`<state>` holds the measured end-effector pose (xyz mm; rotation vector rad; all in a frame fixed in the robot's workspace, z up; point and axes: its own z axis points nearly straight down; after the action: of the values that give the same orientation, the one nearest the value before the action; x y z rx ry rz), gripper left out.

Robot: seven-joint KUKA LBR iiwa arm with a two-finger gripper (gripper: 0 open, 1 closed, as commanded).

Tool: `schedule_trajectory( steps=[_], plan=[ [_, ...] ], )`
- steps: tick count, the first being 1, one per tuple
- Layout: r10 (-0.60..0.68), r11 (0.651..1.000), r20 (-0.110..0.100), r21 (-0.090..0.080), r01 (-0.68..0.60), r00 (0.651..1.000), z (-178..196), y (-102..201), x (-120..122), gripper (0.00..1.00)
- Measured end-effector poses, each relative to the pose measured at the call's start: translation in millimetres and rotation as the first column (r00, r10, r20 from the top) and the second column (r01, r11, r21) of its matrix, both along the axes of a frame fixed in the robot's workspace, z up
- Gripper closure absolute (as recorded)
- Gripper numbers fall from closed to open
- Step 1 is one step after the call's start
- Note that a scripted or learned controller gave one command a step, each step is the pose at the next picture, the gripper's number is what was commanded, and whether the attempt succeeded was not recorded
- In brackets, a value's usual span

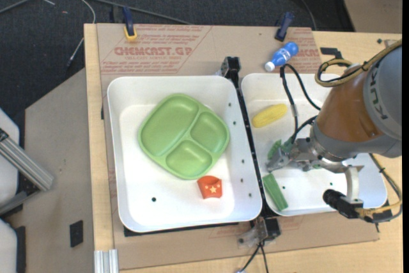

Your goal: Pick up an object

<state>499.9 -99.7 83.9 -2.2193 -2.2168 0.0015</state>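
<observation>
In the right bin [300,206] lie a yellow corn-shaped toy [269,115], a small dark green object [276,150] and a flat light green piece [275,192] against the bin's left wall. My gripper [285,157] is low in that bin, right beside the small dark green object and seemingly touching it. Whether that object is held is not visible. The grey arm with its orange band [348,118] covers the bin's right half. In the left bin [121,137] sit a green divided plate [184,135] and a red block with a yellow star [210,187].
A blue and white bottle [281,56] lies on the cardboard behind the right bin. Black cables [300,89] loop over the right bin's back. Clamps [231,66] stand at the bins' junction, and the bench edge runs just below both bins.
</observation>
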Motion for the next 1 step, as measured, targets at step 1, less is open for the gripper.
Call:
schedule_trajectory(
  steps=[1],
  plan=[
    [0.0,1.0,0.004,0.0,0.0,1.0,12.2,0.5,1.2,1.0]
  ],
)
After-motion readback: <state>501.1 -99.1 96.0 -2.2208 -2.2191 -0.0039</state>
